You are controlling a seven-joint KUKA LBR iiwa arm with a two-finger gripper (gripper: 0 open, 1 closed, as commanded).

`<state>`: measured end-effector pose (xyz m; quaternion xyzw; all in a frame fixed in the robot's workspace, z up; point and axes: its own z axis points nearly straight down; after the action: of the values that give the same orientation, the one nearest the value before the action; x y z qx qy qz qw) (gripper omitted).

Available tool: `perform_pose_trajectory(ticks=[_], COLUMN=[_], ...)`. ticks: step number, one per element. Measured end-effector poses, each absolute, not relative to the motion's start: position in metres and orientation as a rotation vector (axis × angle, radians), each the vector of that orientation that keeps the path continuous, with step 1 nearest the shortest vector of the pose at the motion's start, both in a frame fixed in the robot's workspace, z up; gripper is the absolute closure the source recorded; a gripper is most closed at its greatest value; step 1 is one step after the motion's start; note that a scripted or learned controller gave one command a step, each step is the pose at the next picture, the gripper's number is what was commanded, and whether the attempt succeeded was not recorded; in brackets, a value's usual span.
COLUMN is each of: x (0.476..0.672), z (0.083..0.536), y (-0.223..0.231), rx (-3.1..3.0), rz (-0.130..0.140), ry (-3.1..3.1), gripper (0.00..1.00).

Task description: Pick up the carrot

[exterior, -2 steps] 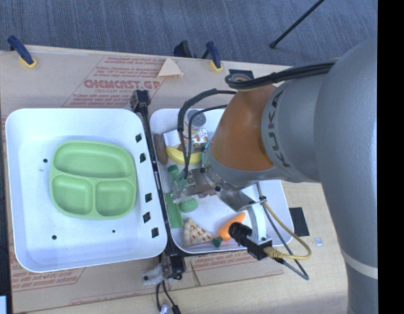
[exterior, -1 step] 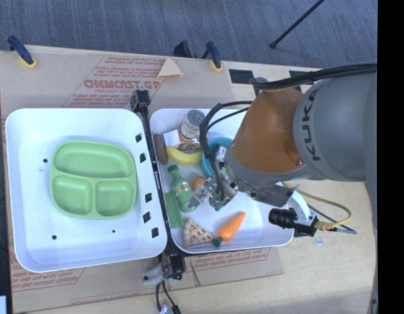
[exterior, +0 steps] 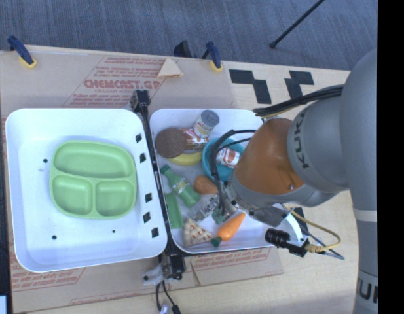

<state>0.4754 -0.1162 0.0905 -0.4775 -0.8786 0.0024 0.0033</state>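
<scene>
Orange carrot (exterior: pixel 230 227) lying low in the right bin (exterior: pixel 164 175), arm's hand (exterior: pixel 218 207) just above-left of it among clutter, grip impossible to tell, green tray (exterior: pixel 93 178) in left bin (exterior: pixel 25 175)

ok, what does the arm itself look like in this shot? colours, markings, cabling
The arm is bulky, rounded grey casing with a wide orange band above the wrist. Part of the dark KUKA lettering shows on the grey shell beside the band. The gripper is a small metallic assembly. A black cable loops along the arm's upper side, and thin yellowish wires trail from a black fitting below the wrist.
</scene>
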Motion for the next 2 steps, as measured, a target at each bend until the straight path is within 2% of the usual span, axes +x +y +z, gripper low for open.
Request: perform_pose_trajectory(ticks=[1,2], x=[0.475,0.477], z=[0.100,0.193], y=[-0.136,-0.072], rx=[-1.960,-2.216], rz=[0.007,0.003], ry=[-2.447,-2.220], gripper=[1.00,1.00])
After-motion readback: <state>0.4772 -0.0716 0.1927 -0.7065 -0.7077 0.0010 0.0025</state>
